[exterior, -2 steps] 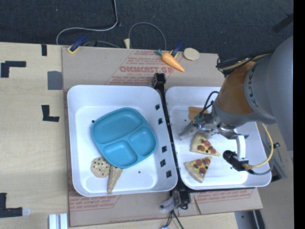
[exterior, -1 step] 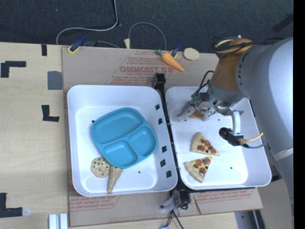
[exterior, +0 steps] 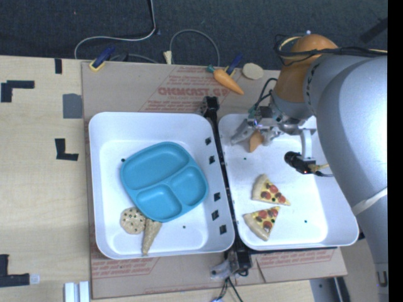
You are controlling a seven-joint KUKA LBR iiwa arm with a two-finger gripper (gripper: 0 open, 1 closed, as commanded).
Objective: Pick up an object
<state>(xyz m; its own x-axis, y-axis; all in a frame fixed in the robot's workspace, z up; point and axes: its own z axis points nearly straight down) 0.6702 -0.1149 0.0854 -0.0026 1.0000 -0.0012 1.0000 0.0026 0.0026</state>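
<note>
1. The gripper (exterior: 252, 133) hangs low over the back left corner of the right bin (exterior: 327, 231), with the orange band (exterior: 301, 74) of the arm (exterior: 352, 118) above and behind it.
2. A small tan object (exterior: 254, 142) sits between the fingers; its kind is too small to tell. The fingers look narrowed on it, though the view does not settle whether it is lifted off the bin floor.
3. Two pizza slices with red toppings lie in the same bin: the upper slice (exterior: 269, 191) near the middle, the lower slice (exterior: 262, 222) just beside it toward the front, the two slightly apart.
4. The left bin (exterior: 101, 168) holds a blue divided plate (exterior: 164, 180) with three compartments.
5. A chocolate chip cookie (exterior: 132, 220) lies at the plate's front left edge, and an ice cream cone (exterior: 150, 234) lies just beside the cookie, its wide end tucked at the plate's rim.
6. Behind the bins, a toy carrot (exterior: 227, 80) and a pale round object (exterior: 252, 71) rest on the cardboard sheet (exterior: 176, 93).
7. The cardboard carries red printing, partly readable as "CHEMCAST"; the rest is too blurred to read.
</note>
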